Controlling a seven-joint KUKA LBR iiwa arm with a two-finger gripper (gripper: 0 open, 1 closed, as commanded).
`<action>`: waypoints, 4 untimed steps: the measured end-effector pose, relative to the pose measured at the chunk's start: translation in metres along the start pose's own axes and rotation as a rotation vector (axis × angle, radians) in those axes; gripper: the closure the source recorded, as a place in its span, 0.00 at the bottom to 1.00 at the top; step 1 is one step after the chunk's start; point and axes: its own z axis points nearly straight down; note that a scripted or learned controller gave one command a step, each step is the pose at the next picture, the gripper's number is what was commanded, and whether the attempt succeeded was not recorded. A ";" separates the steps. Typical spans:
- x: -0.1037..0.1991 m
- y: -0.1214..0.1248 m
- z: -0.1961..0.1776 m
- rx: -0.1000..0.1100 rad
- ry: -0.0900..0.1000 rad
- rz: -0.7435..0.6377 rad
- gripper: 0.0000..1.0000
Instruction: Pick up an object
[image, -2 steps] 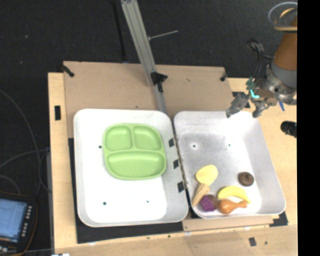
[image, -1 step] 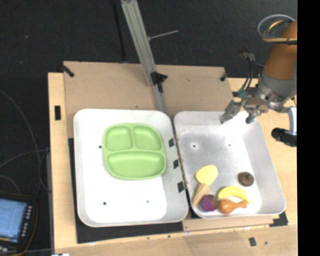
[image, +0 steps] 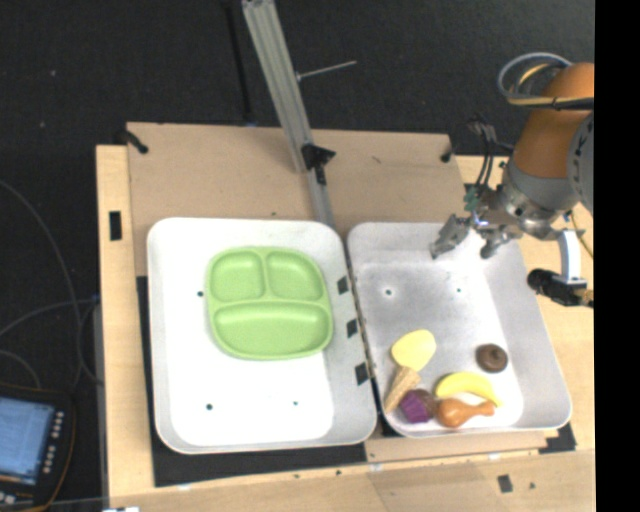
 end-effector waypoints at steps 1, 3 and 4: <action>-0.005 0.001 0.043 0.000 0.000 0.001 0.00; -0.007 0.014 -0.029 -0.011 -0.001 -0.003 1.00; -0.014 0.008 -0.081 -0.010 -0.001 -0.001 1.00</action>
